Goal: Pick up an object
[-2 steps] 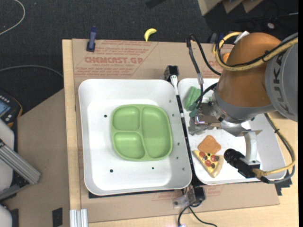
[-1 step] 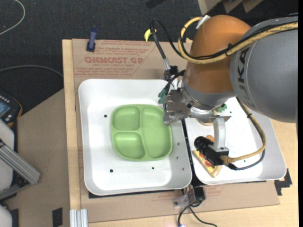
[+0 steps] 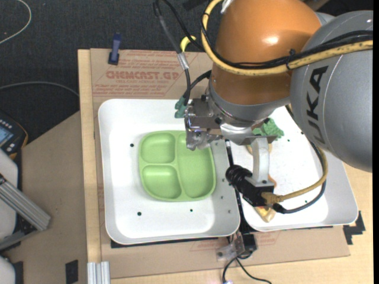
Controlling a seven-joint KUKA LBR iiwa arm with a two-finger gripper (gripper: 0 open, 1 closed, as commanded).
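The gripper (image 3: pixel 198 141) hangs low over the left bin (image 3: pixel 118 176), its tip at the far right rim of a green three-compartment plate (image 3: pixel 176 173). The arm's bulk hides it from above, so I cannot tell whether it is spread or pressed together, or whether it grips the rim. The plate lies flat in the middle of that bin. In the right bin (image 3: pixel 308 164), a small dark green object (image 3: pixel 272 129) shows at the arm's edge. Both bins sit on a brown board (image 3: pixel 142 70) printed with red lettering.
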